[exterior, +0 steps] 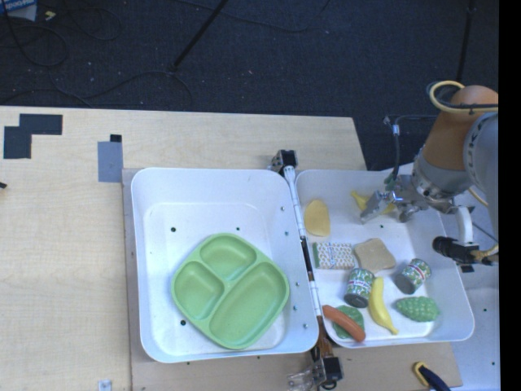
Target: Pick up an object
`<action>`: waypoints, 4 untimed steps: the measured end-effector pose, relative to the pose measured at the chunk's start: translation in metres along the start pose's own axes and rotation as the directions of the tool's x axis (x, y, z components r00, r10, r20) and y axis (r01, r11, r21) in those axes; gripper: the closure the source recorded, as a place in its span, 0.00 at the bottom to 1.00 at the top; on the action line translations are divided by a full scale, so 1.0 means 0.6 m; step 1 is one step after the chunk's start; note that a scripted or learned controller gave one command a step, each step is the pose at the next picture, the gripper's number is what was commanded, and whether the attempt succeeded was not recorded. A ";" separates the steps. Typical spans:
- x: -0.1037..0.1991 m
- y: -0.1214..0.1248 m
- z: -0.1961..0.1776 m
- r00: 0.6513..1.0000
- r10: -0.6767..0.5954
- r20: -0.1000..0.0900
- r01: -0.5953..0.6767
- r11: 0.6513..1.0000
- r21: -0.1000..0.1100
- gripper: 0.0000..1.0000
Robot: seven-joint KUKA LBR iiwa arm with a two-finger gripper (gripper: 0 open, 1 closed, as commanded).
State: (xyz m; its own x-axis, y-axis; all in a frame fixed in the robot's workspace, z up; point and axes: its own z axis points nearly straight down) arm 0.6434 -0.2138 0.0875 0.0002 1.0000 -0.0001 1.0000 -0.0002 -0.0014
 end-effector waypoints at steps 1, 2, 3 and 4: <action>0.058 0.000 0.000 1.000 -0.002 -0.001 0.002 1.000 0.002 0.00; 0.073 0.000 0.000 1.000 -0.002 -0.001 0.002 1.000 0.002 0.00; 0.000 0.000 -0.001 1.000 0.000 0.000 0.000 1.000 0.000 0.00; 0.054 0.000 0.000 1.000 -0.001 -0.001 0.001 1.000 0.001 0.00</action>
State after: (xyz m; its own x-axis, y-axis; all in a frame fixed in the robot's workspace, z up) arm 0.6437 -0.1814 0.0874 -0.0012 1.0000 0.0008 1.0000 0.0012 -0.0028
